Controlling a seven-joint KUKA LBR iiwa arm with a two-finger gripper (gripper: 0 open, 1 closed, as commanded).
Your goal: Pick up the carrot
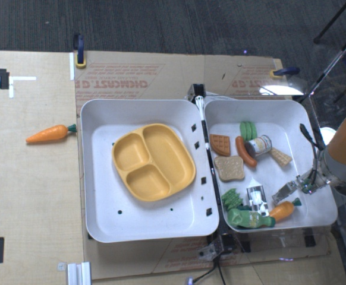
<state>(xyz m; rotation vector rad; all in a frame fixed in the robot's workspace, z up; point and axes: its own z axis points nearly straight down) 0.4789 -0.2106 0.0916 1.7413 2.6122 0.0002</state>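
- Small orange plastic carrot (pixel 283 211): lies at the front of the right white bin (pixel 280 123), just below my gripper (pixel 289 190); released or clenched, I cannot tell.
- Probably light, rigid and slick; best taken across its thick middle.

You can see red mirrored print on the cardboard sheet (pixel 120 79) behind the bins, too blurred to read.
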